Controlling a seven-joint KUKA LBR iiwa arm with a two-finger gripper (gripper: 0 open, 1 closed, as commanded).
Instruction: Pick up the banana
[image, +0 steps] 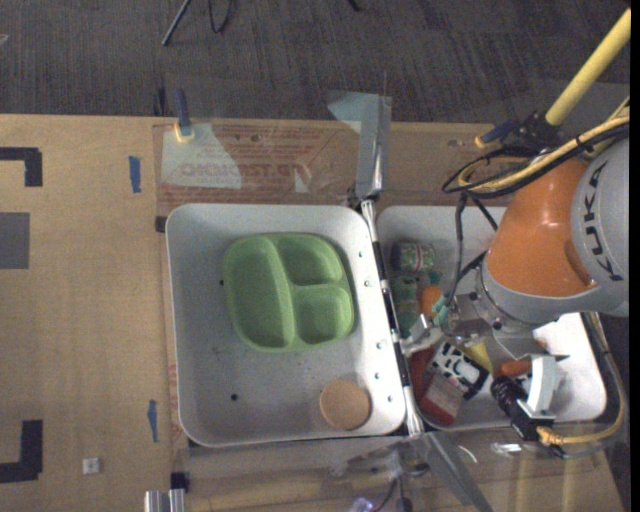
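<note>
Overhead, the arm (545, 235) reached into the right bin (590, 400) over cluttered items. Its end effector (455, 335) sat low among them; whether it was open or closed could not be told. A yellow sliver, possibly the banana (481, 354), lay just beside it. The left bin (190, 330) held a green tray (288, 291) and a tan disc (345, 404).

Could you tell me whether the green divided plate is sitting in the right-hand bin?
No, the green divided plate lies in the left bin, with a round tan disc near that bin's lower right corner.
</note>
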